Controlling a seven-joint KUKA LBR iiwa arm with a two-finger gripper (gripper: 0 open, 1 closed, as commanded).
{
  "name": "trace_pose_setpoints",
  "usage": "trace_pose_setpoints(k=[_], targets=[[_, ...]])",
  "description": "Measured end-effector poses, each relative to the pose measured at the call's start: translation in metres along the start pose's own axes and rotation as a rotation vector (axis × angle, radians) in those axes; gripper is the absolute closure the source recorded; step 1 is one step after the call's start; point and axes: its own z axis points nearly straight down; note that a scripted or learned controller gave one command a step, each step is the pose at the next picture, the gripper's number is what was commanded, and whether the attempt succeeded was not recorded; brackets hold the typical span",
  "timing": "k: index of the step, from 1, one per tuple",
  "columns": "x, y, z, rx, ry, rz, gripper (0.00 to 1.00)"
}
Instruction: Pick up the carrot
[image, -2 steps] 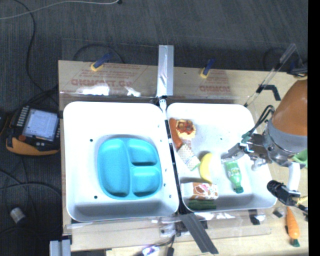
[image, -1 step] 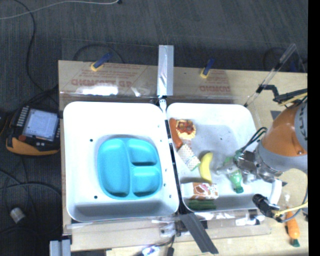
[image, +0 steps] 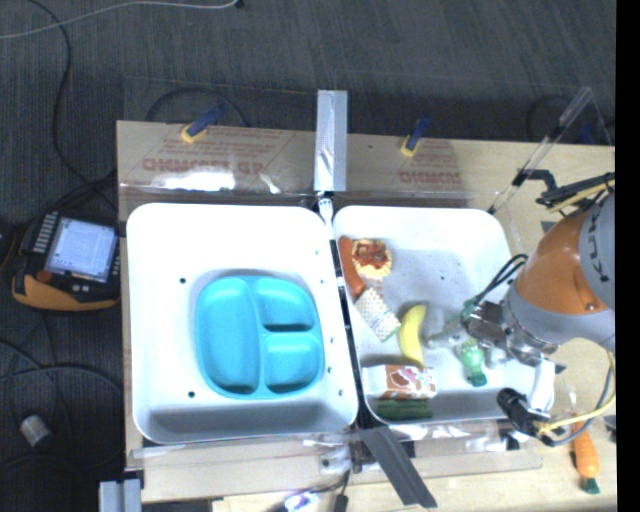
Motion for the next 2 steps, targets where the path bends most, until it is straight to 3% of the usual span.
trace_pose_setpoints(k=[1, 2], targets=[[0.07, -0.03, -0.077, 0.021, -0.001, 0.082, 0.0], [0.01, 0.021, -0.085, 0.018, -0.001, -0.058, 0.0]])
